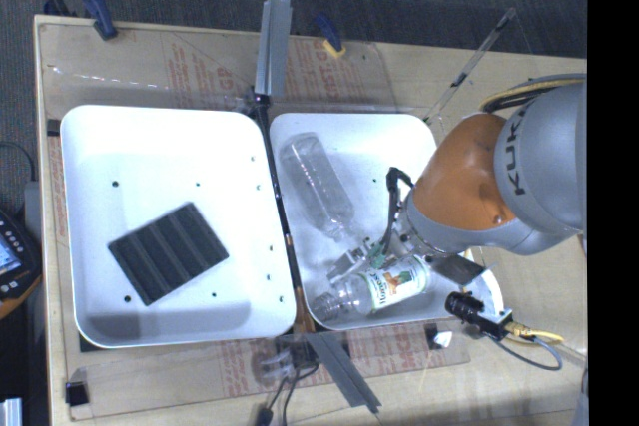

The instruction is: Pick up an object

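Two clear plastic bottles lie in the right bin [339, 127]. One bottle [318, 183] stretches along the bin's upper left. The other bottle [374, 290], with a green and orange label, lies across the bin's near end. My gripper [371, 252] reaches down from the orange-banded wrist just above the labelled bottle, between the two bottles. A black ridged rectangular pad [168, 251] lies flat in the left bin [150, 125].
The arm's grey and orange body covers the right bin's right side. A metal bar [272, 45] stands upright between the bins at the back. Blue clamps [98, 13] hold the bench's far edge. Cables trail near the bench's front right corner.
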Tool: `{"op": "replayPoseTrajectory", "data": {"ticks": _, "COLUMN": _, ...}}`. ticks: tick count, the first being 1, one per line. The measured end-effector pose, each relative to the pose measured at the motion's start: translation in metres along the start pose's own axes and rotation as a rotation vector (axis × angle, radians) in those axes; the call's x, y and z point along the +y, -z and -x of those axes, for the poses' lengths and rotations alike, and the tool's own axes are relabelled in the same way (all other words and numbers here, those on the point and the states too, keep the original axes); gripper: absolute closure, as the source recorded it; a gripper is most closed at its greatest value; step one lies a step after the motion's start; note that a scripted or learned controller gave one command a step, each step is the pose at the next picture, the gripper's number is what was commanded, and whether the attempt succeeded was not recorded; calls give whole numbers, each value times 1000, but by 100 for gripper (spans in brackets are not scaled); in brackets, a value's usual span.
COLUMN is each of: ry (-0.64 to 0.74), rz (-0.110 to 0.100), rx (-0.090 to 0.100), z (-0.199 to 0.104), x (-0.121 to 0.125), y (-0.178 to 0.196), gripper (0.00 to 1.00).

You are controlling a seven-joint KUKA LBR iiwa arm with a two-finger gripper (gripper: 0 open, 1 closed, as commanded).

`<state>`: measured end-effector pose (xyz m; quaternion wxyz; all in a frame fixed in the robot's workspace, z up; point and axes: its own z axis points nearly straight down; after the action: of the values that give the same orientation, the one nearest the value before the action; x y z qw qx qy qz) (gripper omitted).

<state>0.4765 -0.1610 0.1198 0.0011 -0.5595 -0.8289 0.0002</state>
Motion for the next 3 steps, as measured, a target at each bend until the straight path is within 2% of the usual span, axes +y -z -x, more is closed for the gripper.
{"op": "replayPoseTrajectory", "data": {"ticks": 1, "ry": -96, "rz": 3, "rx": -3, "z": 25, "x": 1, "y": -12, "gripper": 0}}
{"op": "replayPoseTrajectory", "data": {"ticks": 2, "ry": -63, "rz": 2, "rx": -2, "z": 55, "x": 6, "y": 54, "gripper": 0}}
{"op": "replayPoseTrajectory", "data": {"ticks": 3, "ry": 71, "rz": 1, "rx": -1, "z": -26, "x": 54, "y": 17, "gripper": 0}}
